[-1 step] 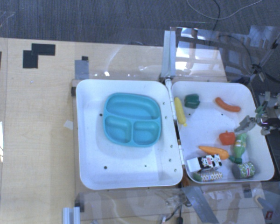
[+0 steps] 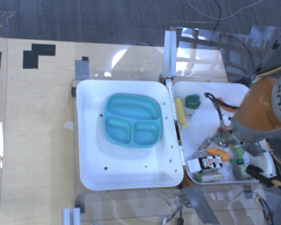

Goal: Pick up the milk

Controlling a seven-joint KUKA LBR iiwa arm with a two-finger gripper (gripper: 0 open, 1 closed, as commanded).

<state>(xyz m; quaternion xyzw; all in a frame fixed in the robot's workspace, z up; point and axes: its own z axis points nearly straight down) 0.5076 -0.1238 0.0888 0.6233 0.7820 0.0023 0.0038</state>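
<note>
The milk (image 2: 204, 165) is a small white carton with black and red print. It lies on its side near the front edge of the right bin (image 2: 196, 125). My gripper (image 2: 217, 138) hangs low in the right bin, just behind and to the right of the carton, over an orange carrot-like piece (image 2: 218, 153). The arm with its orange band (image 2: 261, 108) reaches in from the right and covers the bin's right part. Nothing shows between gripper and carton that tells of contact.
A yellow corn-like piece (image 2: 180, 111) lies along the right bin's left wall, with a dark green item (image 2: 192, 101) behind it. A green bottle-like object (image 2: 238, 154) lies right of the carrot. The left bin (image 2: 89, 139) holds a blue divided plate (image 2: 132, 120).
</note>
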